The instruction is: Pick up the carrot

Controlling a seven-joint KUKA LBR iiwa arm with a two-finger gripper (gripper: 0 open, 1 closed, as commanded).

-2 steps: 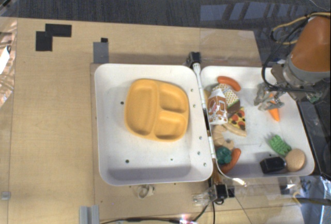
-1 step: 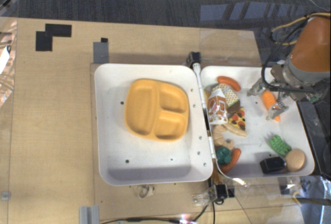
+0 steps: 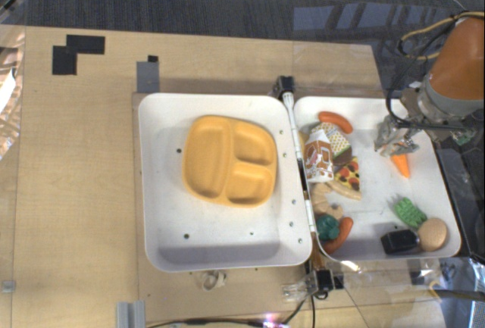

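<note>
The worktop (image 3: 83,190) is pale wood, seen from above at a slant. Two shallow white bins sit on it side by side, their inner rims touching along a central divider. The left bin (image 3: 163,167) is the wider of the two; the right bin (image 3: 443,190) lies near the worktop's right end. Two black tape patches (image 3: 76,54) are stuck near the far left corner, and a small grey bracket (image 3: 148,75) stands just behind the left bin. Cables (image 3: 303,304) trail along the near edge.
</note>
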